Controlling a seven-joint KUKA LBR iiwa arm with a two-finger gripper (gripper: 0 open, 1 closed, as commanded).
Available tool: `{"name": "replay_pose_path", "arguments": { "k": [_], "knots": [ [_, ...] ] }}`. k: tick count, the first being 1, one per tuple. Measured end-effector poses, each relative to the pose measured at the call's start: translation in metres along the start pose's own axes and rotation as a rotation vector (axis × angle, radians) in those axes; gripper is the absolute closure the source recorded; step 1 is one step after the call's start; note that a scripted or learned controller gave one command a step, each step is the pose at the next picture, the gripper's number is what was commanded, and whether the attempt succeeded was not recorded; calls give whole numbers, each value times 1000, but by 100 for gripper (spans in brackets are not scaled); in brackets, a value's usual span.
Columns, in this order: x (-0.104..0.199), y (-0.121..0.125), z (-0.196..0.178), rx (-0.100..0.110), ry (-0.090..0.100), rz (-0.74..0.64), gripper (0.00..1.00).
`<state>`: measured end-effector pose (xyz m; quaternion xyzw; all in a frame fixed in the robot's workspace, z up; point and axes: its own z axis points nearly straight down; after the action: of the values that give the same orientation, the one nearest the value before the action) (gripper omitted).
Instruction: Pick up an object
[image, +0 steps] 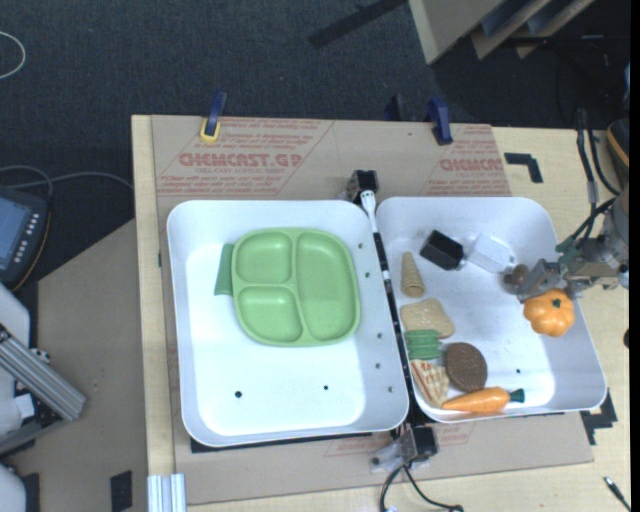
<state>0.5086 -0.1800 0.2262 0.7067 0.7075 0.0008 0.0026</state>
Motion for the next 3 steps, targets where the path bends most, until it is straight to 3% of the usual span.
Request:
{"name": "replay_pose_path", "arguments": {
  "k": [2,3],
  "knots": [
    [116,34,-8,1,4,-6,100],
    [135,25,2,8,4,-1,100]
  ]
}}
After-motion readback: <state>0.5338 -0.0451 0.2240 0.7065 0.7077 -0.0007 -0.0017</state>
